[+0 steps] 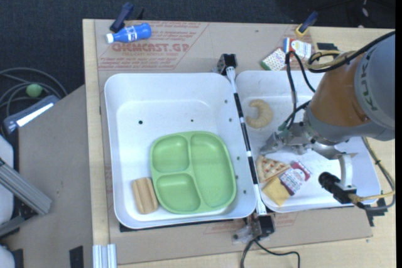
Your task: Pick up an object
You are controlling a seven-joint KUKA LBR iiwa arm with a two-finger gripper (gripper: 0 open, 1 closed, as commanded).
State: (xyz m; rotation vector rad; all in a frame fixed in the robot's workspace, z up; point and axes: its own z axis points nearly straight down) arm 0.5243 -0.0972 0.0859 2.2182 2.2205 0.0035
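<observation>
Croissant-shaped pastry (259, 113) sits near the back-left corner of my right bin (270, 80), apart from the gripper (284, 139), which hangs low over the bin's middle; I cannot tell how its jaws stand. A pizza slice (272, 167) and cheese wedge (277, 190) lie by the front-left corner.

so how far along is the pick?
Nothing looks picked yet. The arm is over the right bin, its gripper low between the croissant and the pizza slice. No object is visibly held. Grasp and lift remain.
</observation>
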